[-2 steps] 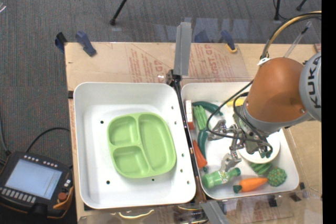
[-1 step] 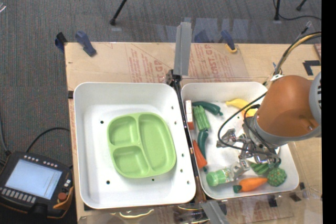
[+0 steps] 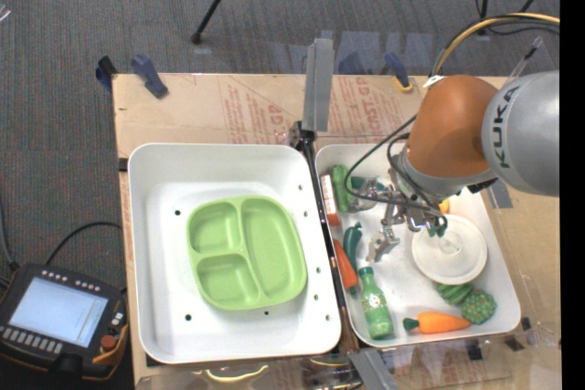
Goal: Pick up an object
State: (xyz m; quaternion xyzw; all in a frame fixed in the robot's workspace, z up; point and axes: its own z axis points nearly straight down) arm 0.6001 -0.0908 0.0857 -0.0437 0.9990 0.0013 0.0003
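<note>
Two shallow white bins are sitting side by side on the bench: the left bin (image 3: 155, 196) is holding a light green three-compartment plastic plate (image 3: 245, 251), and the right bin (image 3: 505, 288) is carrying the clutter. The grey arm's metal two-finger gripper (image 3: 388, 242) is hanging low over the right bin, just left of a round white dish (image 3: 450, 258); its fingers are looking slightly spread, pinching nothing. A green plastic bottle (image 3: 374, 302) is lying below it, an orange toy carrot (image 3: 441, 322) is resting near the front wall, and a bumpy green toy (image 3: 477, 306) is sitting beside it.
</note>
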